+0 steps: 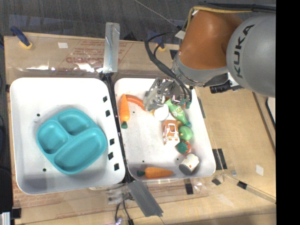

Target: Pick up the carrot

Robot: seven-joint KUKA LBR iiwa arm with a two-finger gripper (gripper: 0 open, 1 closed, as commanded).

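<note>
The gripper [157,97] hangs over the right bin's [140,144] far end; I cannot tell its state. One carrot [124,109] lies beside it along the left wall, another [157,173] at the near wall. A carton [170,131], green toys [180,116] and a cup [189,163] crowd the right side. A blue plate [70,139] sits in the left bin [28,97].

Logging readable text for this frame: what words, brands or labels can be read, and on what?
"KUKA": black letters running up the grey arm housing, at the view's right.
Faint reddish print on the cardboard sheet behind the bins: too faded to read.
Printing on the small carton in the right bin: too small to read.
Green packet near the gripper: markings blurred.
</note>
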